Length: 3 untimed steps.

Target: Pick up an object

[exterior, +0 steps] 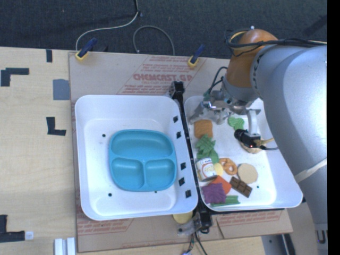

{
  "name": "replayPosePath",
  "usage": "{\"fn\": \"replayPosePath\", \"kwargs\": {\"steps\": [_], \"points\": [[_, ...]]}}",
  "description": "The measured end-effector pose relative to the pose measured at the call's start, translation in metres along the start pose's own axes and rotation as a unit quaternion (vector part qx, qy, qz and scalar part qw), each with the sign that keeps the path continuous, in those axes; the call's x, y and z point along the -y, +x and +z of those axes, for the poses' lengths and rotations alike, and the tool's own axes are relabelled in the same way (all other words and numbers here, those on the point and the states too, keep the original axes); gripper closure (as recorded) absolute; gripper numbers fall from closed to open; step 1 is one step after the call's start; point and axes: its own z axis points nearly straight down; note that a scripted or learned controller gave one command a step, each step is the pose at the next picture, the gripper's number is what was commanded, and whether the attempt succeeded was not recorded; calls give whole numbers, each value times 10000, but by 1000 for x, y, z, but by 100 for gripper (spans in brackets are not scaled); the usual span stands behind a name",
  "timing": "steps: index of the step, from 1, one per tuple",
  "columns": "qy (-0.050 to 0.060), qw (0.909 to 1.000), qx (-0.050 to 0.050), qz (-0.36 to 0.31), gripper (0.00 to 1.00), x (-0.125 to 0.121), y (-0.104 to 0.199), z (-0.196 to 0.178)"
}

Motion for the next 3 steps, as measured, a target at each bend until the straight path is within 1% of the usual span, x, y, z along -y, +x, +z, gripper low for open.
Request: {"fn": "replayPosePath", "kwargs": {"steps": [1, 2, 3], "points": [[-41, 10000, -6, 9, 0, 17, 2, 0], [-38, 10000, -7, 7, 0, 16, 2, 0], [0, 10000, 0, -5, 0, 0, 0, 0]]}}
